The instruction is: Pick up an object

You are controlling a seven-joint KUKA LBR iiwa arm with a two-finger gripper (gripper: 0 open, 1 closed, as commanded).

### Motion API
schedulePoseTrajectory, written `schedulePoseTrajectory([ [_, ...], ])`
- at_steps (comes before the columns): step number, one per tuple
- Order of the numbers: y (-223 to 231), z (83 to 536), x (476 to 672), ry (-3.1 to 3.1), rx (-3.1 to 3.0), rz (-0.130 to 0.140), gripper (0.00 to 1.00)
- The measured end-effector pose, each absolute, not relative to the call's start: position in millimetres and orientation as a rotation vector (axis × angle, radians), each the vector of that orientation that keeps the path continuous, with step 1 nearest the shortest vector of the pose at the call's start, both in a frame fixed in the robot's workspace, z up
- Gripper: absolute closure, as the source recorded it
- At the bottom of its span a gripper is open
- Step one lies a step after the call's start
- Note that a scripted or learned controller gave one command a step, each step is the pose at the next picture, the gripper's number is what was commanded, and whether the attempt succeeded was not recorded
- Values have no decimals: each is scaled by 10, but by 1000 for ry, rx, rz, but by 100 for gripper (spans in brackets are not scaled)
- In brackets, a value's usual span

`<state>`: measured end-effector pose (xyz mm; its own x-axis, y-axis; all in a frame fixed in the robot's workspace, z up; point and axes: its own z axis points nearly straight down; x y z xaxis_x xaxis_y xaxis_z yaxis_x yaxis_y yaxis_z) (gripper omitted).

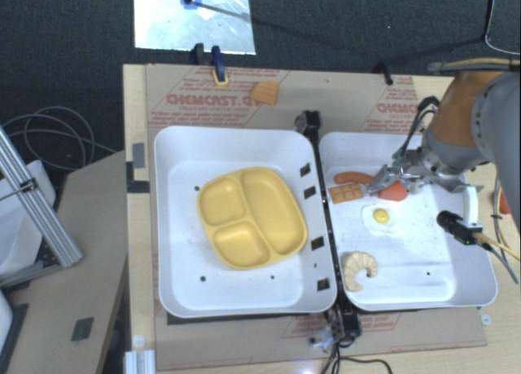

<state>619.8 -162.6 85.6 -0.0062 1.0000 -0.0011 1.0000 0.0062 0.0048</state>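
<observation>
croissant (359,269) lying at the right bin's (472,283) front-left | fried egg (380,217) sitting above it | we are seeing the gripper (384,186) hovering low over a red piece (395,193) beside the sausage (353,178) and waffle (344,193); jaw state: cannot tell | yellow divided plate (251,216) resting in the left bin (175,283)

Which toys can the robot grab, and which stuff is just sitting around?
For the job: gripper, tomato, sausage, waffle, egg, croissant, all in the right bin.

Just lying about: yellow tray in the left bin, tan block on the cardboard, cables.
</observation>
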Motion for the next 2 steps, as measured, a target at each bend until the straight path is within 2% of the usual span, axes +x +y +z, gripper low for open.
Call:
schedulePoseTrajectory([
  [1, -1628, 969, 6203, 2227, 2207, 6, 100],
  [2, -678, 2314, 5757, 2232, 2202, 17, 100],
])
